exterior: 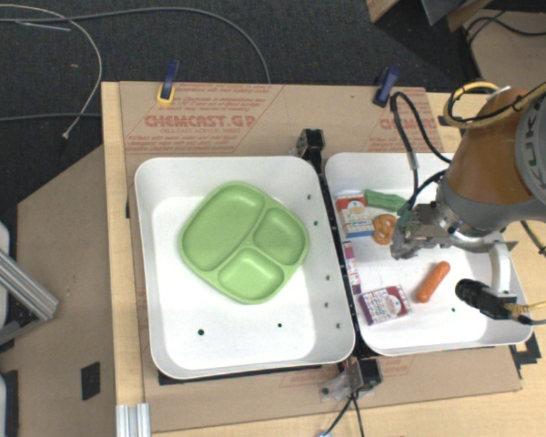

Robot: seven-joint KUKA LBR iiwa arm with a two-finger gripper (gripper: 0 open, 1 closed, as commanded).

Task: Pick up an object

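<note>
My gripper (406, 240) is low over the right white bin (437, 335), near its middle. Just left of it, touching or nearly so, lies a small brown-orange item (382, 228). A green stick-shaped item (383, 199) lies above that, beside a white and red carton (350, 213). An orange carrot-like piece (432, 281) rests below and right of the gripper. A purple packet (382, 304) sits near the bin's front. The wrist hides what is directly under the gripper.
The left white bin (164, 335) holds a green divided plate (244, 241). A thin pinkish strip (349, 260) lies along the right bin's left wall. Black clamps (310, 142) sit between the bins at the back. Cables loop over the arm at the right.
</note>
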